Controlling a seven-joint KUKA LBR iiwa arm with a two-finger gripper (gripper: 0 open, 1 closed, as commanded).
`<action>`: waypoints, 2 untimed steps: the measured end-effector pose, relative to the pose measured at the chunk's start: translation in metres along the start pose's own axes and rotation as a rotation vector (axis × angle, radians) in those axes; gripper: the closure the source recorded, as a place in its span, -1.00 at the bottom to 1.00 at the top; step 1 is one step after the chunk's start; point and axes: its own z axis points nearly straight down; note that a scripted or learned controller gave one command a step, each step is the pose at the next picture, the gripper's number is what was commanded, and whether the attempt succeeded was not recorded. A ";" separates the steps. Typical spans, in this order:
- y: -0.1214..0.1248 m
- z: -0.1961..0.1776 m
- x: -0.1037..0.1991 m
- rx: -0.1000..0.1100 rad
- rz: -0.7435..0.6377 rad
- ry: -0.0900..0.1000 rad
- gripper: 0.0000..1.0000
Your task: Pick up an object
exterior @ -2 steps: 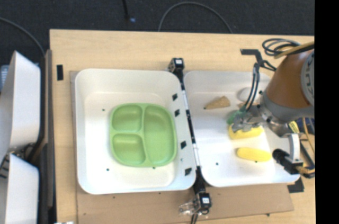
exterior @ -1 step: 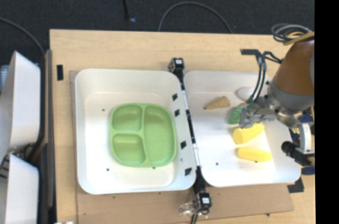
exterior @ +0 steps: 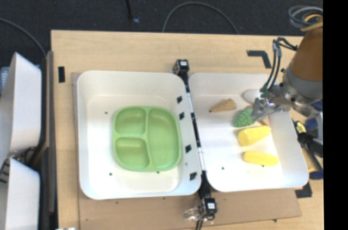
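Gripper point(exterior: 260, 109) is low in the right bin point(exterior: 217, 169), right at the green toy point(exterior: 243, 118). Can't tell if it's gripping. Two yellow toys point(exterior: 253, 135) sit just below. Green plate point(exterior: 147, 138) in left bin point(exterior: 92, 169).

A wooden bench point(exterior: 119, 49) bears two white bins point(exterior: 92, 93) point(exterior: 217, 169) side by side.

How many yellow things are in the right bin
2. One yellow object lies just below the green item near the gripper; the other yellow object lies below it, closer to the bin's front edge. The arm may hide more.
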 end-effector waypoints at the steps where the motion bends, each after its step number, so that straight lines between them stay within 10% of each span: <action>1: 0.001 -0.014 -0.001 0.004 -0.001 0.001 1.00; 2: 0.008 -0.026 0.054 0.003 -0.004 0.003 1.00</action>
